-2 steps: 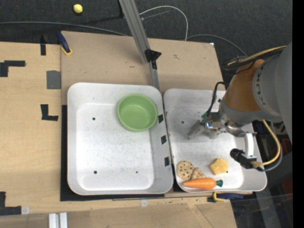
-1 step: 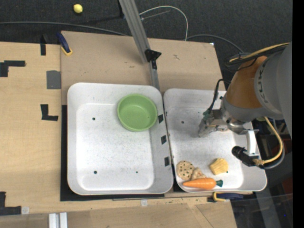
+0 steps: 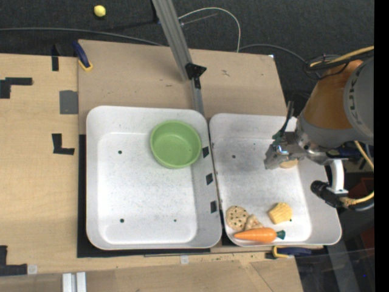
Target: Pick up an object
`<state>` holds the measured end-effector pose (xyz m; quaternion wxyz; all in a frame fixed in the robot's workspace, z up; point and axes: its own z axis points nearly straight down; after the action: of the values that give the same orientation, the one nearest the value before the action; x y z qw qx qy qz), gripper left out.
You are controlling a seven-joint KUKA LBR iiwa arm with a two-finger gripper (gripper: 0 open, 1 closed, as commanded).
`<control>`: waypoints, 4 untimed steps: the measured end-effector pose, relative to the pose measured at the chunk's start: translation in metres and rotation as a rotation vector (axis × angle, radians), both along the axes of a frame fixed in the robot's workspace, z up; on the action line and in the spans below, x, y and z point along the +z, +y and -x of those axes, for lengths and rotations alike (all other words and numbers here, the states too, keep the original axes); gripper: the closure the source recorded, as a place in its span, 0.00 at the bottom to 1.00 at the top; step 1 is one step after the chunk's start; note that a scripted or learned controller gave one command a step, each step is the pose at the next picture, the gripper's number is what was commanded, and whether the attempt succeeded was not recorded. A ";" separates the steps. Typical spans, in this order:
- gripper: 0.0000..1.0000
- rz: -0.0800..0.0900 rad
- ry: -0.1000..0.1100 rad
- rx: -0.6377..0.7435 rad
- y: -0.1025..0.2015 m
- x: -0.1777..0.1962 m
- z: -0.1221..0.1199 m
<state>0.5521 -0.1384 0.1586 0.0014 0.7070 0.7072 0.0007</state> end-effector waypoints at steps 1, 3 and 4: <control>1.00 0.000 0.000 0.002 0.004 0.043 -0.001; 1.00 -0.002 0.006 0.005 0.057 0.080 0.008; 1.00 -0.001 0.004 0.002 0.099 0.081 0.023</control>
<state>0.5291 -0.0397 0.2395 -0.0004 0.7063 0.7079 -0.0007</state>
